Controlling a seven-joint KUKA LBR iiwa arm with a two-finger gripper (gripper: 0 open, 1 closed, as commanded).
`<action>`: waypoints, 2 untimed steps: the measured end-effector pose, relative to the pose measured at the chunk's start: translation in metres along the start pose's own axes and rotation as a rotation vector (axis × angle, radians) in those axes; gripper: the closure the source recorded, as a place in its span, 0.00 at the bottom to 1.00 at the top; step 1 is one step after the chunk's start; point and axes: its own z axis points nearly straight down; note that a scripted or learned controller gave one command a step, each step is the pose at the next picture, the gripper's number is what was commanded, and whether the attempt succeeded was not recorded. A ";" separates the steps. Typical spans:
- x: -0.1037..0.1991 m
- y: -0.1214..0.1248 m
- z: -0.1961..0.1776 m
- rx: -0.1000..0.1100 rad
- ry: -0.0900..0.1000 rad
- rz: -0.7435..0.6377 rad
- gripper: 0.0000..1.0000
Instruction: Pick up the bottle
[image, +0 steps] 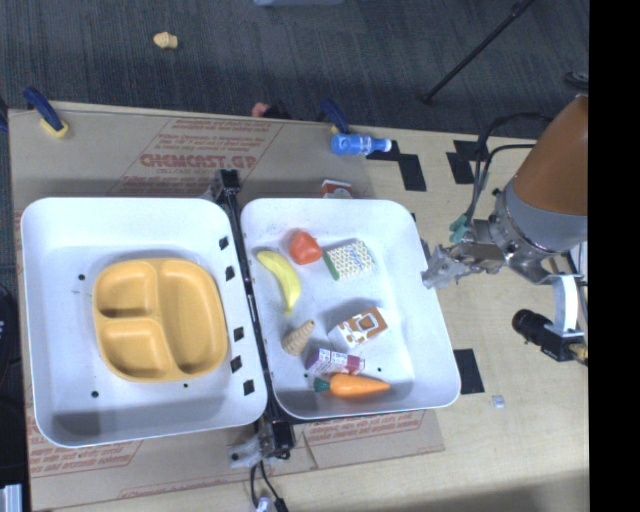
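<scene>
- Worktop (520, 420) of pale wood seen from above at a slant, carrying two shallow white bins side by side on a sheet of printed cardboard (200, 150).
- The right bin (425, 300) serves as the landmark for everything below.
- The left bin (50, 300) sits touching the right bin's left edge and holds a yellow divided tray (160, 320) with three compartments.
- Inside the right bin, near its upper middle, lies a red round toy (304, 246), with a green-and-white patterned box (349, 259) just beside it.
- A yellow banana (281, 277) lies along the right bin's left side, curving downward.
- Below the banana rests a small tan, cone-like piece (297, 337).
- Near the right bin's centre stands a small orange-and-white carton (360, 326).
- A small dark-and-white packet (335, 360) lies below the carton, touching or nearly touching an orange carrot (355, 386) at the right bin's lower edge.
- The bottle (358, 145), blue with a paler cap end, lies on its side outside the right bin, on the worktop beyond its far rim, close to a blue clamp (334, 115).
- The end effector (440, 268) hovers just outside the right bin's right rim, well apart from the bottle; its fingers are too small and blurred here to tell whether they are apart or together.
- The grey arm (555, 200) with its orange band reaches in further right of the right bin.
- Another blue clamp (45, 110) sits far beyond the left bin's upper corner.
</scene>
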 end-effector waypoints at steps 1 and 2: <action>0.000 -0.038 -0.013 -0.001 0.001 -0.008 1.00; 0.000 -0.038 -0.017 -0.003 -0.002 0.173 1.00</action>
